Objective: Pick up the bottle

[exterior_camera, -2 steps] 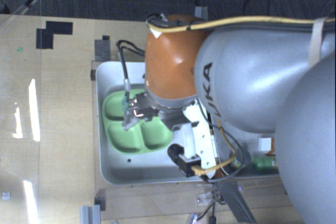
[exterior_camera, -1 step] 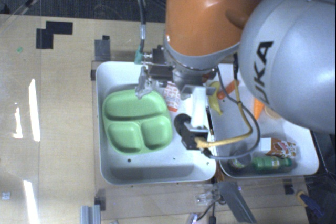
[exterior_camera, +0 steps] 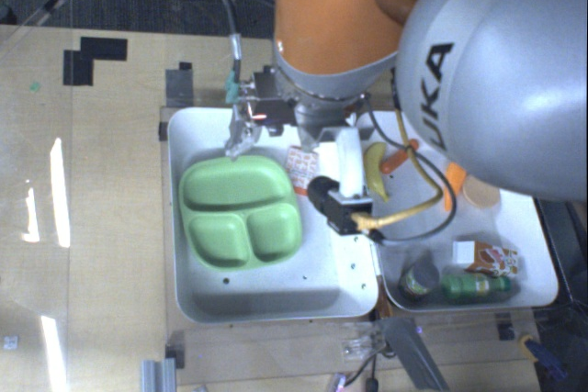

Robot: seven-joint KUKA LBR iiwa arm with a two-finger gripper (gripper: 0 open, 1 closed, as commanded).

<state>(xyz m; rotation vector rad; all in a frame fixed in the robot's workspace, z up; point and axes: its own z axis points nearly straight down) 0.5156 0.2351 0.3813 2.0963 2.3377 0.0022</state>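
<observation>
A green bottle [exterior_camera: 475, 285] lies on its side near the front edge of the right bin [exterior_camera: 542, 289]. My gripper [exterior_camera: 243, 139] hangs over the back left of the left bin [exterior_camera: 276, 298], just behind a green divided plate [exterior_camera: 243, 210]. It is far from the bottle, a whole bin's width to the left of it. Nothing shows held at its tip. The arm's orange band and grey body cover much of the back of both bins.
In the right bin, a printed carton [exterior_camera: 494, 261] lies behind the bottle and a dark round can [exterior_camera: 418, 280] sits left of it. A banana [exterior_camera: 377, 172] and a beige round thing [exterior_camera: 480, 194] lie further back. A small red-printed packet [exterior_camera: 301, 163] lies by the plate.
</observation>
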